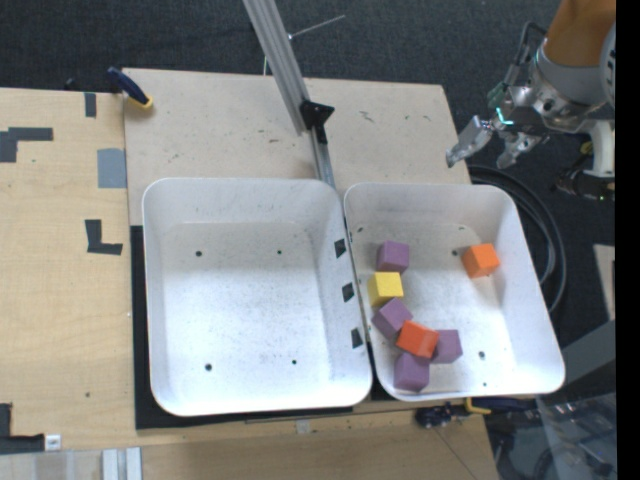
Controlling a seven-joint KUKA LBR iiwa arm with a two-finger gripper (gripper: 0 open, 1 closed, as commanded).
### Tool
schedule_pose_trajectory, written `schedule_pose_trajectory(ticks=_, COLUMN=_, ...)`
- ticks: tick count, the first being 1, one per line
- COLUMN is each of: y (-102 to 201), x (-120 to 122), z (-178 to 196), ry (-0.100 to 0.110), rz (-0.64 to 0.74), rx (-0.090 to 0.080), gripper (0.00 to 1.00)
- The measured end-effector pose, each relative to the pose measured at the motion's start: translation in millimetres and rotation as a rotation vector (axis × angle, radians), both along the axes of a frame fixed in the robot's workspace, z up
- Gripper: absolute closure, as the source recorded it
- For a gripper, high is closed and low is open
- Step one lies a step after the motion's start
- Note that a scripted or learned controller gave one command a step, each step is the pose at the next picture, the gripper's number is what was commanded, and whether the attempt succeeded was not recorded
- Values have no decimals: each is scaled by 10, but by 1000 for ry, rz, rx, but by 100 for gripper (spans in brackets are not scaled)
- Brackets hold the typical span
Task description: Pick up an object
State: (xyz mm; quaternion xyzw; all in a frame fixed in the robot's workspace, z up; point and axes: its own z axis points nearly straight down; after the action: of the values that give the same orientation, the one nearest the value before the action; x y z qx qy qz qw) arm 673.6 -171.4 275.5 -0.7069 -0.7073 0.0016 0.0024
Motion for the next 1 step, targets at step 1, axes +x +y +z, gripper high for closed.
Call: schedule_pose_trajectory(ticks=1, y=-3, x=6, z=36, ry=-4, rz=1, rx=-3, gripper=0)
